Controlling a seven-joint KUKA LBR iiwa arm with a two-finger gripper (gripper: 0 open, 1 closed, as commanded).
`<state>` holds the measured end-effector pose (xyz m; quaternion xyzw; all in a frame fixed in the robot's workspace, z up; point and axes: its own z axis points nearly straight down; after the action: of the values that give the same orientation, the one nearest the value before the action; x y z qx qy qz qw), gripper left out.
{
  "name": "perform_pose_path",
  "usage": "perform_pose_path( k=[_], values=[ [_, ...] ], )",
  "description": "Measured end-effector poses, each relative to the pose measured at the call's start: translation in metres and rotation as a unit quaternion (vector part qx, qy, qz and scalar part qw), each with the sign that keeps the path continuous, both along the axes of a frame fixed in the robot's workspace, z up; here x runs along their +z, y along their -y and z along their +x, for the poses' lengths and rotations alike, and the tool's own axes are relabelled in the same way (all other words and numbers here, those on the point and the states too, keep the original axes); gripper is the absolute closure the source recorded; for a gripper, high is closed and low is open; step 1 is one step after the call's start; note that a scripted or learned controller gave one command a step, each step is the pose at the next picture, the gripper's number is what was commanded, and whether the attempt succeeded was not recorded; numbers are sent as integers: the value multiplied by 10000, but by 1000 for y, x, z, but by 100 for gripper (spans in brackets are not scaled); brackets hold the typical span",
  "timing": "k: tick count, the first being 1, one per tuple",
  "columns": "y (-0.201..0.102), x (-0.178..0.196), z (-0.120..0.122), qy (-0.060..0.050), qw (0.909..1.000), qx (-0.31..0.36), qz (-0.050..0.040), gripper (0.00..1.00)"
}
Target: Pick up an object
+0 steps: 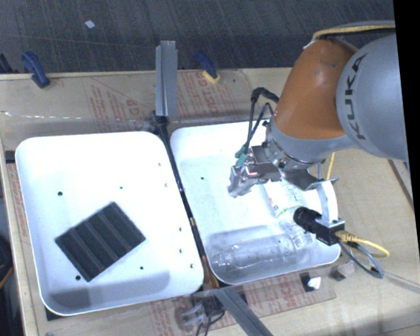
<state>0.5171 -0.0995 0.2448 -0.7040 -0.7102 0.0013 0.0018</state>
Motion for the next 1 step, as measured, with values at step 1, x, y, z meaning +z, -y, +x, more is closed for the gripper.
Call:
perform_pose_path(
  k=[1],
  values=[
    [29, -95, -19, -1, 10000, -57, -1, 0]
  ],
)
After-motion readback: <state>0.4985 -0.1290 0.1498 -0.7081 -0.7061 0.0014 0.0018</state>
